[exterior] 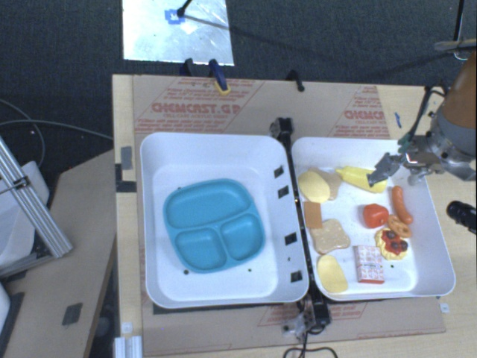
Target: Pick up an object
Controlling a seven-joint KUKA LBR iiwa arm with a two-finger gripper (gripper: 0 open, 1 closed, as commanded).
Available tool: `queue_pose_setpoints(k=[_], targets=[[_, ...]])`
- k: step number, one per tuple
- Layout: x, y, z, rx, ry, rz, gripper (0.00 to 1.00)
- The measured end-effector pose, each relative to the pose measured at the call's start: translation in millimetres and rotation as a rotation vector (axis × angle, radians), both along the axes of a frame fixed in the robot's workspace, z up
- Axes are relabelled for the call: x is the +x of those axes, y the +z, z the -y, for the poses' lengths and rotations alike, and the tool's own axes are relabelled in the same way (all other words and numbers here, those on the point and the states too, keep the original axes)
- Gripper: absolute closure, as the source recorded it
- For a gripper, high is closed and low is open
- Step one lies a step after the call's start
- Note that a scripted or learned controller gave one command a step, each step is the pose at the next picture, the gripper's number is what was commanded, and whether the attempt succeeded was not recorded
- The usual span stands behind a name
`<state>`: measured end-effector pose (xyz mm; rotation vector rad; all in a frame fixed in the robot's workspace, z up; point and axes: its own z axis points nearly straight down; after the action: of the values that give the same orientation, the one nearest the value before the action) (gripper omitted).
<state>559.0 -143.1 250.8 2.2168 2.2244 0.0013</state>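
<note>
The right bin [436,263] holds several toy foods: a yellow banana [356,176], a pale yellow round piece [314,186], a brown cracker [312,215], a toast slice [329,236], a red tomato [375,215], an orange sausage [401,203], a small pizza [393,243], a red-and-white carton [368,264] and a yellow oval [332,274]. My gripper [399,171] hangs over the bin's far right part, just right of the banana and above the sausage. It is open, with nothing between its fingers; the left finger [381,169] overlaps the banana's right end.
The left bin [153,155] holds a blue three-compartment tray [215,222]. A black divider with clips [292,200] runs between the bins. A shiny sheet [177,21] lies beyond the bench, and an aluminium frame [30,207] stands at the left.
</note>
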Motion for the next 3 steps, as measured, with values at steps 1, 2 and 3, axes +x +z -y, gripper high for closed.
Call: queue_pose_setpoints(k=[1, 2, 3], targets=[[-77.3, -98.6, -13.4, 0.005, -0.004, -0.015, 0.0], [-69.3, -164.3, -55.1, -0.008, -0.001, 0.012, 0.0], [-61.9, -60.6, -61.7, -0.001, 0.002, 0.009, 0.0]])
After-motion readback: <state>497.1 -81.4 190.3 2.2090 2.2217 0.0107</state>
